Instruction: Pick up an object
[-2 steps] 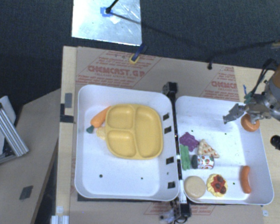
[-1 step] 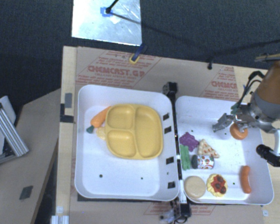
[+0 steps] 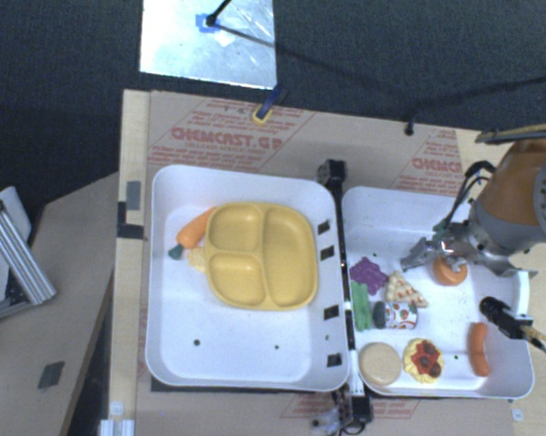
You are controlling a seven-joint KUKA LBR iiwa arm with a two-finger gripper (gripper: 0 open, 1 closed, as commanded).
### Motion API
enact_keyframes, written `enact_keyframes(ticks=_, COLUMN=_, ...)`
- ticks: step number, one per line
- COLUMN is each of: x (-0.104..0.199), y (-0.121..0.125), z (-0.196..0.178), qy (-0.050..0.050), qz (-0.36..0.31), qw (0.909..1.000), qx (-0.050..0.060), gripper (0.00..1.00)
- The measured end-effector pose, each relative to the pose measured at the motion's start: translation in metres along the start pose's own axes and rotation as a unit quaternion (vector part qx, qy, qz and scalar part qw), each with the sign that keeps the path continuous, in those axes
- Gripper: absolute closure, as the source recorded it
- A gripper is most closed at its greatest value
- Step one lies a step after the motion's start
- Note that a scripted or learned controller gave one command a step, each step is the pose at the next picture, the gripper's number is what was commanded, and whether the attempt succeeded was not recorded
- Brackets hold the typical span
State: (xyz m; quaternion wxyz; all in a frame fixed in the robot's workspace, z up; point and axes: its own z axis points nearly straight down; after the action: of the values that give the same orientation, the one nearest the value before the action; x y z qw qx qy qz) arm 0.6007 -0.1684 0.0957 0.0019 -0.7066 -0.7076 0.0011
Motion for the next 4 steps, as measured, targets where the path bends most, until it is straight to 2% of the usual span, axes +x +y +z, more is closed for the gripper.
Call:
enact_keyframes(ticks=1, x=0.0, y=0.002, z=0.008, qy=-0.001, qz=0.0, qw=1.0, qx=-0.004, gripper=0.0)
enact_keyframes(ticks=2, x=-0.003, y=0.005, z=-0.006, qy=-0.005, qz=0.0, qw=0.9999, qx=-0.011, gripper=1.0)
enact_keyframes(ticks=3, x=-0.001, y=0.002, z=-0.051, qy=-0.001, qz=-0.001, qw=1.0, qx=-0.005, gripper=1.0)
enact_keyframes(ticks=4, x=0.006, y=0.002, z=-0.099, qy=-0.001, qz=-0.002, qw=1.0, qx=-0.006, gripper=1.0)
